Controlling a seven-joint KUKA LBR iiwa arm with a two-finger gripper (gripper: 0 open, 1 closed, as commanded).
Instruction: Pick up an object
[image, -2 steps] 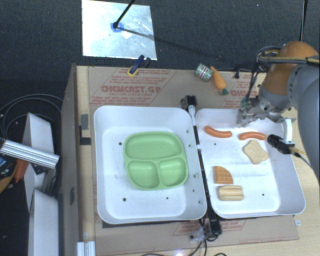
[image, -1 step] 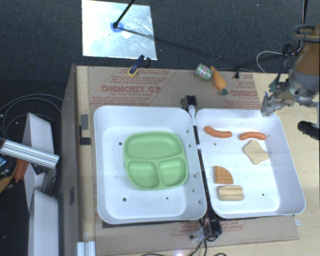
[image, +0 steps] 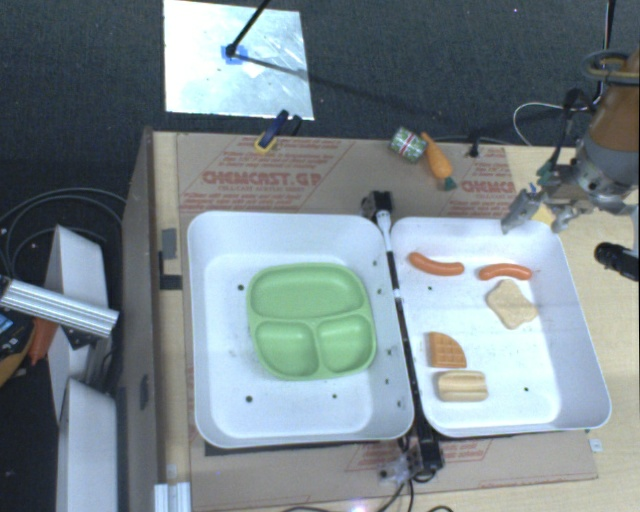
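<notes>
Camera view: jaws (image: 541, 211) hover over right bin's (image: 575, 395) far corner.

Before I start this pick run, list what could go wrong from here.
1. The two sausages are thin and round; they may roll out of the claw.
2. The bread slice lies right below one sausage, so a descent there may hit both.
3. The claw hangs over the far rim of the right bin; a straight drop may strike it.
</notes>
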